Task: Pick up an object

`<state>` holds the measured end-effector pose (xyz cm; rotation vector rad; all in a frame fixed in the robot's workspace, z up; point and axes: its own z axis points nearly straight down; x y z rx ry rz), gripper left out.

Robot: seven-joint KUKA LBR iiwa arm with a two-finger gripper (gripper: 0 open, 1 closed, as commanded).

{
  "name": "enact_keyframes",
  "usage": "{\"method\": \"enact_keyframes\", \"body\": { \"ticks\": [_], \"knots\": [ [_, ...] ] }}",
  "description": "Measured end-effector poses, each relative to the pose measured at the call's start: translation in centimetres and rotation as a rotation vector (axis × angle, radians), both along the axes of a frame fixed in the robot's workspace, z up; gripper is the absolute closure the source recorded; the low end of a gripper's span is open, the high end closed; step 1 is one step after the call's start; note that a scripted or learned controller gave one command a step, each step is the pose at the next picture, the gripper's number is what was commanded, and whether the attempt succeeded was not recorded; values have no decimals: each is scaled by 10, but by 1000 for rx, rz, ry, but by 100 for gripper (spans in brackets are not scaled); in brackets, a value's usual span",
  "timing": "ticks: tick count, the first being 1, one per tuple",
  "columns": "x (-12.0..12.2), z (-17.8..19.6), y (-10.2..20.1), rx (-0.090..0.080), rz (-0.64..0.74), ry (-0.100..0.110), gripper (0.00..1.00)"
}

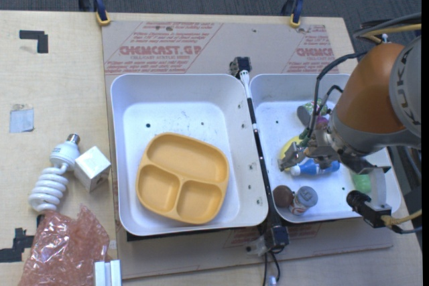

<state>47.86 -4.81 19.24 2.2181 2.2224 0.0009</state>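
Note:
The right bin [271,92] holds several small objects. Among them are a yellow piece [292,144], a blue and white item [316,171], a brown ball [283,195], a grey round cap [306,197] and a green piece [362,182]. My gripper [295,159] is down low in this bin, in the middle of the pile, right by the yellow piece and the blue and white item. The grey and orange arm [372,100] covers the bin's right half and whatever lies under it. The wrist hides the contact, so I cannot see whether anything is held.
The left bin [174,82] holds a yellow-orange divided plate [182,177]. Off the board to the left lie a spiral light bulb [52,177], a white cube [92,167] and a crinkled pink bag [64,251]. Clamps [100,10] hold the board's far edge.

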Motion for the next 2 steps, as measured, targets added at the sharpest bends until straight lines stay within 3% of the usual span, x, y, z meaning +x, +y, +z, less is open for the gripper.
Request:
{"method": "enact_keyframes", "body": {
  "ticks": [1, 2],
  "knots": [
    [35, -88, -51, -1, -1, -13, 0],
    [38, -76, -52, -5, -1, -20, 100]
  ]
}}
